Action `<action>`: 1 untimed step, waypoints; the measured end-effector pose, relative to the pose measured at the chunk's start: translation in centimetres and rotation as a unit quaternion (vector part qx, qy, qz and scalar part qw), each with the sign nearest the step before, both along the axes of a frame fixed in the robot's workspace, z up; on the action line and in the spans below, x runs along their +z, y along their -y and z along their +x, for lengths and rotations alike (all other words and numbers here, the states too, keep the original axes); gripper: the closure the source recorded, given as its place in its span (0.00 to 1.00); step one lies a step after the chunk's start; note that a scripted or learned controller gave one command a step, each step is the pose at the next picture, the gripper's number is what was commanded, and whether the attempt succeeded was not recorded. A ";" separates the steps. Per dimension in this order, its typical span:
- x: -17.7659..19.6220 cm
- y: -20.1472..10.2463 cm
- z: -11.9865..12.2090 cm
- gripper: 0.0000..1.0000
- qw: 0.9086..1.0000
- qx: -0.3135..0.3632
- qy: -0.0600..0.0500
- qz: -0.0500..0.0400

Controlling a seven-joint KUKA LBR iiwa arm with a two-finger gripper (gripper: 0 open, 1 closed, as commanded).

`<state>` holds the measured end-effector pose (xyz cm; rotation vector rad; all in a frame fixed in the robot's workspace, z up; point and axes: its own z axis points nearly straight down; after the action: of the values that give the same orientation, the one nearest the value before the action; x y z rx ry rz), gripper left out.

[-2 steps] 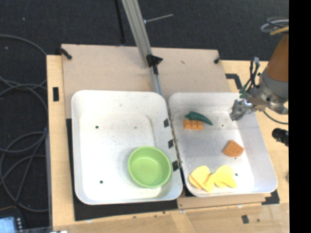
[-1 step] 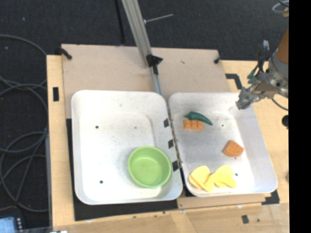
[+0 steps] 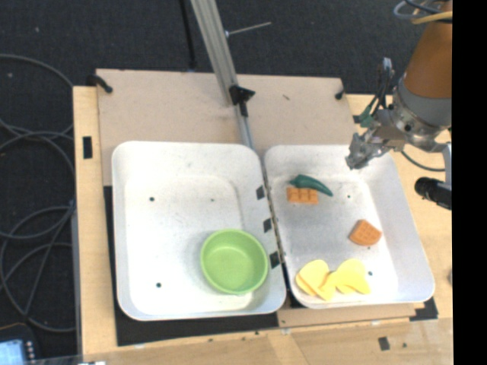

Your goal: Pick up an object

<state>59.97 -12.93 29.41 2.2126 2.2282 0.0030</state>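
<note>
Camera view from above, at a slant: no brand, label or readable writing anywhere. Right bin (image 3: pixel 396 204) as landmark. Inside it, toward its far left: small green piece (image 3: pixel 312 184), long axis running from upper left to lower right, thin end pointing right; touching or just below it, orange waffle-like block (image 3: pixel 302 196), long axis left to right. Toward its near right: orange wedge (image 3: pixel 365 233), lying alone, apart from the rest. Along its near rim: cluster of yellow slices (image 3: pixel 333 278), overlapping, spread left to right. Pincer (image 3: pixel 358 158) over its far right corner, above the floor of the bin, nothing seen between its tips; open or closed cannot be told at this size. Grey arm with orange band (image 3: pixel 434 52) beyond its far right edge. Left of it, edge to edge: left bin (image 3: pixel 152 181), with green bowl (image 3: pixel 234 261) upright near the shared wall, toward the near side. Under both: pale wooden counter (image 3: pixel 167 101), with slanted metal post (image 3: pixel 217 40) rising behind. Around the counter: dark carpet floor (image 3: pixel 76 21), black cables looped at left.
</note>
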 end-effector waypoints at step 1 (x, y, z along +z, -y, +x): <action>-1.1 -5.3 -0.4 1.00 1.000 0.000 -0.001 0.000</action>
<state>59.59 -7.61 28.28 2.2140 2.2280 0.0010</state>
